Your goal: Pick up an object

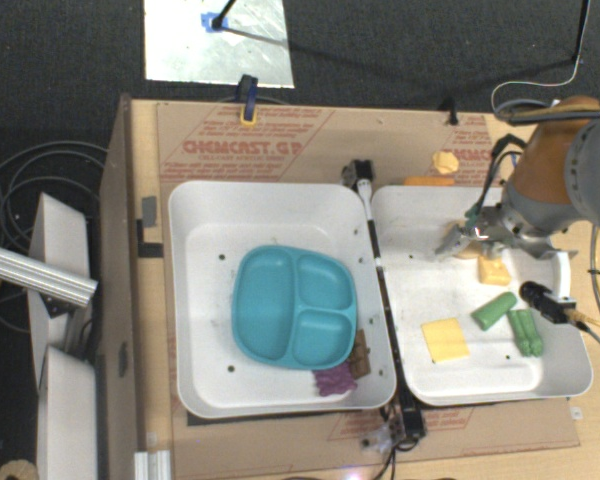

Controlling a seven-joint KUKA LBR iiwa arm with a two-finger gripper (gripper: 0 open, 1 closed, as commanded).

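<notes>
Gripper [467, 236] fingers hang low over the upper part of the right bin [570, 373], at the end of the grey arm [580, 183] that comes in from the right; whether they are open or shut I cannot tell, and nothing shows between them.

Nearest the camera, at the front of the left bin [195, 388], a small purple piece [332, 380] lies touching a brown piece [361, 356], both against the front edge of a teal divided plate [293, 306] that fills the middle of that bin. In the right bin, a flat yellow square [445, 340] lies toward the front, with two green pieces [510, 320] just to its right, near a black part of the tool. Farther back, a pale yellow block [493, 271] sits just beside the gripper, below and to its right. Beyond the bins, an orange strip [428, 180] and a round yellowish piece [445, 162] rest on the brown cardboard sheet [260, 143].
</notes>
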